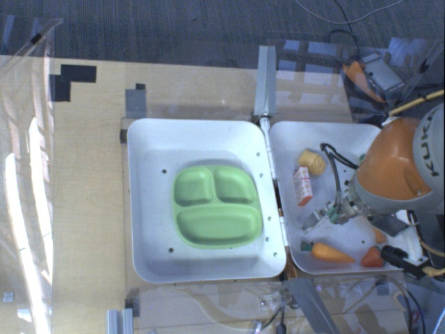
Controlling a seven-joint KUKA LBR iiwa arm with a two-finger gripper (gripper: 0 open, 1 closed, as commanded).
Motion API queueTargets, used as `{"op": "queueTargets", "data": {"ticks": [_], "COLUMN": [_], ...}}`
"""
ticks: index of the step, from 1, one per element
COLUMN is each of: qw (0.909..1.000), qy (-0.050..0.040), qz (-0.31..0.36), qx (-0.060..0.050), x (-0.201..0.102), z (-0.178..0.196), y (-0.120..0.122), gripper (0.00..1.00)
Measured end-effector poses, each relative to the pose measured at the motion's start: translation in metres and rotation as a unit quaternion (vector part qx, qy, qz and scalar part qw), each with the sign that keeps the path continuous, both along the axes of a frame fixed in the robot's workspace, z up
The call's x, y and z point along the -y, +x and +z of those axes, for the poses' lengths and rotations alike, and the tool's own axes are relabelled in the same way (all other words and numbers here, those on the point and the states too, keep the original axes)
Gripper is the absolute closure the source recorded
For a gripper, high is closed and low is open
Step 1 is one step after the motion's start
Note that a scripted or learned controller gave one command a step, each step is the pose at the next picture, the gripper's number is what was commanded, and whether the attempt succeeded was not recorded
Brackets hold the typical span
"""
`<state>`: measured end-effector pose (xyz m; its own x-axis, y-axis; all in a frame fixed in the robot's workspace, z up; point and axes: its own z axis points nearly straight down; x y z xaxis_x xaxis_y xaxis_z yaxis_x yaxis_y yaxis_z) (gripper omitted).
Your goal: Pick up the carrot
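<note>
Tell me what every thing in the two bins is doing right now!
carrot: lying flat in the right bin, not held.
corn: lying loose near the bin's top.
small carton: lying flat.
red piece: resting by the bottom wall.
green plate: flat in the left bin.
gripper: low above the carrot.

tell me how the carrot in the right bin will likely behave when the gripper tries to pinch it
The carrot looks like a rigid toy, so it should probably hold its shape. Its rounded, tapering body lying flat on the right bin floor may roll or slip out of a squeeze near the thin tip. It looks small and likely light, near the bin's front wall.
</note>
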<state>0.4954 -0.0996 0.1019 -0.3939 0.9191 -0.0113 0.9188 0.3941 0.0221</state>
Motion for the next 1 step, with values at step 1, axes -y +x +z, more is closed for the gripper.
{"op": "queueTargets", "data": {"ticks": [1], "qw": [0.9931], "qy": [0.002], "qz": [-0.117], "qx": [-0.005], "x": [-0.008], "z": [-0.0125], "y": [-0.0047], "gripper": [0.0]}}
